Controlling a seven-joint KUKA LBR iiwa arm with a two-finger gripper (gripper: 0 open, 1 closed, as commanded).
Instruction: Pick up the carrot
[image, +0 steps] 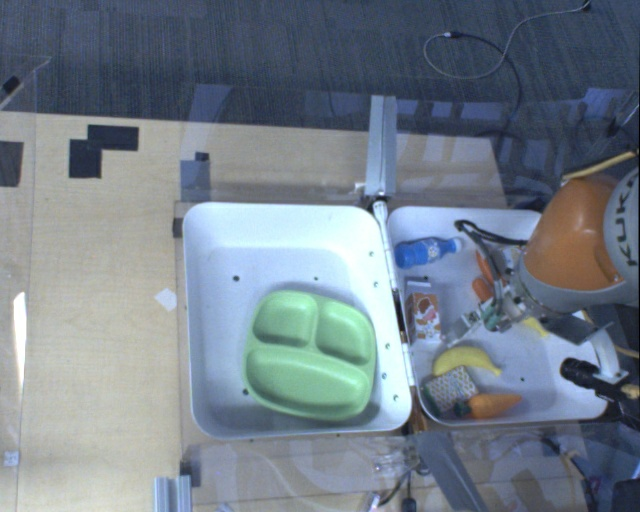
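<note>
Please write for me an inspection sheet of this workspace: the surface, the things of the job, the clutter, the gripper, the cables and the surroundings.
Surface: wooden bench bearing a left bin and a right bin, side by side.
Job's things: carrot lies at the near edge of the right bin, apart from the gripper.
Clutter: green divided tray in the left bin; in the right bin, blue bottle, small red and white carton, banana, and a checkered sponge-like item touching the carrot.
Grippers: gripper hovers over the right bin, above the banana; finger state unclear.
Cables: thin looped cable on the floor; dark cables near the wrist.
Surroundings: dark blue carpet; black markers on the bench.
</note>
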